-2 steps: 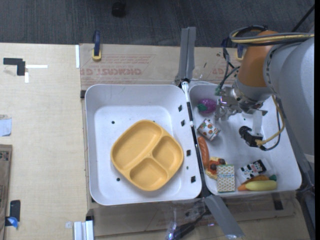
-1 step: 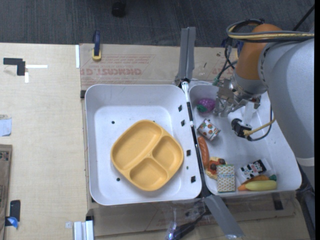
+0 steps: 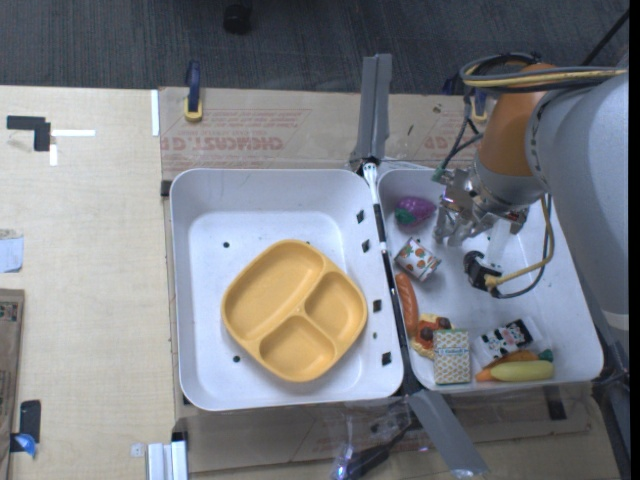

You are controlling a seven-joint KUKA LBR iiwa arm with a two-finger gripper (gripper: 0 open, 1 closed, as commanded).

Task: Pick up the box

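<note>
Grey arm (image 3: 590,158) with orange band enters from the right, over the right white plastic bin (image 3: 578,298). Left white bin (image 3: 190,298), across the divider from the end effector, holds a yellow three-compartment plastic tray (image 3: 293,311). End effector (image 3: 455,230) sits in the right bin's upper part; can't tell if it's released or clenched, nothing visibly between the tips. Green rectangular box (image 3: 452,356) lies flat well below it, at the bin's near edge. Yellow banana-shaped toy (image 3: 520,371) is right of the box. Small patterned cube (image 3: 417,260) is just below-left of the end effector, apart from it. Purple toy (image 3: 415,208) is just left.
</note>
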